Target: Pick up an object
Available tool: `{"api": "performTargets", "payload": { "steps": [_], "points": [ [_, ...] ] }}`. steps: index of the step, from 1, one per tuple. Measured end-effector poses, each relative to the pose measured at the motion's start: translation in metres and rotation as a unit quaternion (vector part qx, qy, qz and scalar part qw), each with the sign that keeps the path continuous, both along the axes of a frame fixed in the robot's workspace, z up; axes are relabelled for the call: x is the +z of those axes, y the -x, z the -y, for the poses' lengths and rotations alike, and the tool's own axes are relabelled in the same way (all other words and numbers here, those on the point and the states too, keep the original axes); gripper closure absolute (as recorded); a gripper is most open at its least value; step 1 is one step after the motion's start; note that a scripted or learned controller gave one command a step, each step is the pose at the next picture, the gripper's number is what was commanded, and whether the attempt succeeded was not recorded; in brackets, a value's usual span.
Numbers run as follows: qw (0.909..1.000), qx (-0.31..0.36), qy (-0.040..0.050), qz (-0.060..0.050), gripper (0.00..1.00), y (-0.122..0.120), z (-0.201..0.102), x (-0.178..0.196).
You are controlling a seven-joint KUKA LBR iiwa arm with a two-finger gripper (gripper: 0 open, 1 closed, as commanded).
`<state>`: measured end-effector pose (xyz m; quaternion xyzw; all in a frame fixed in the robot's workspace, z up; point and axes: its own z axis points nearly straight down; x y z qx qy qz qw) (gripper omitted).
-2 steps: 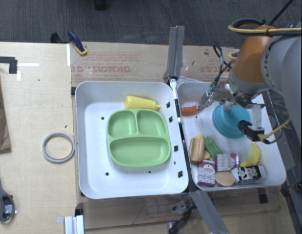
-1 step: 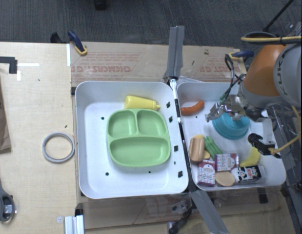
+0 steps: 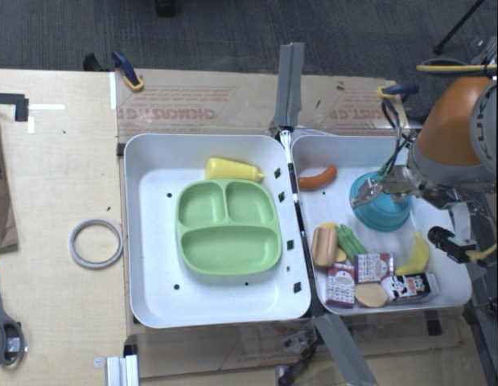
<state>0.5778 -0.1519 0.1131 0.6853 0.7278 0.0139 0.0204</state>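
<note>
Nearest the camera, along the front wall of the right bin, lie a small black-and-white carton, a tan round piece and a pink printed box. Just behind them sit a banana, green sticks and a tan roll, packed close and partly touching. That crowding is the main risk: a descent here could catch two things at once or push one against the wall.

Further back the pincer hangs at the rim of a blue cup, the likely target. Whether it is spread or closed I cannot tell, since the metal parts blur against the cup. A rim grasp may tip the cup or slip off. A sausage lies apart, near the back wall.

The left bin holds a green divided tray and a yellow bottle behind it. The worktop is pale wood, with a grey ring; beyond it runs dark carpet.
</note>
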Motion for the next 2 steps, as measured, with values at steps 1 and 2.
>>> {"api": "performTargets", "payload": {
  "steps": [1,2],
  "points": [
    [0.9972,0.074,0.0019,-0.005,0.00,-0.004,0.011,-0.001],
    [0.9958,0.091,0.0030,-0.002,0.00,0.008,0.025,0.000]
  ]
}}
